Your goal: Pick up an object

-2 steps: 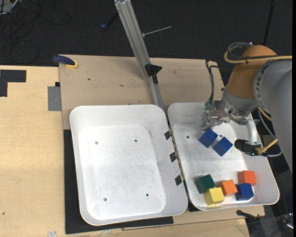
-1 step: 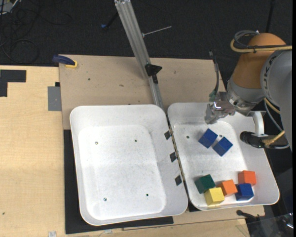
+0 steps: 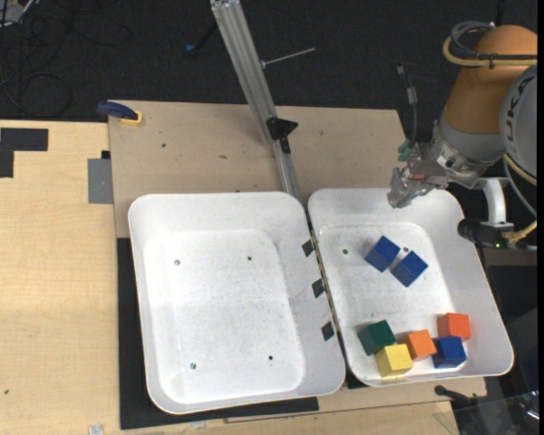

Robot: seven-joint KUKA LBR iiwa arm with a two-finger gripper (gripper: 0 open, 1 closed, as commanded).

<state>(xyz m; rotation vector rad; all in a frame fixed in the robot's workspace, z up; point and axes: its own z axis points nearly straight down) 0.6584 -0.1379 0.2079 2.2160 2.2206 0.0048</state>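
**Arm poised over the right bin's far edge, blocks lying below**

The grey arm (image 3: 499,89) with its orange band reaches in from the right, and its jaws (image 3: 404,191) hang above the far rim of the right bin (image 3: 490,333). How far the jaws stand open cannot be told from this slanted view, and no block shows between them.

The blocks all lie in the right bin. Two blue blocks (image 3: 382,253) (image 3: 410,267) sit touching one another near the bin's middle, a little nearer the camera than the jaws and apart from them. Along the near edge a cluster lies close together: a green block (image 3: 375,335), a yellow block (image 3: 394,359) just beside it, an orange block (image 3: 421,343), a red-orange block (image 3: 454,325) and a small blue block (image 3: 450,351).

The left bin (image 3: 163,216) sits beside the right one, the two touching along a seam with black clips (image 3: 318,287). Both rest on the counter (image 3: 199,152), where a metal rail (image 3: 249,71) slants up and away from the bins.
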